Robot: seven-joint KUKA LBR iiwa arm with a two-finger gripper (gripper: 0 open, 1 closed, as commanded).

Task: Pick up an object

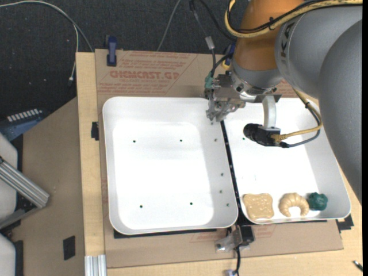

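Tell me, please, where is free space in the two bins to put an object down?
The left bin offers bare floor from wall to wall. In the right bin, the middle is bare, between the end effector at the far end and the near edge, where toast, croissant and a green object crowd together.

Faint red print on the cardboard sheet [144,73] cannot be read.

Bright, even overhead light, mild glare on the white bins [167,223], soft shadows, slightly grainy focus.
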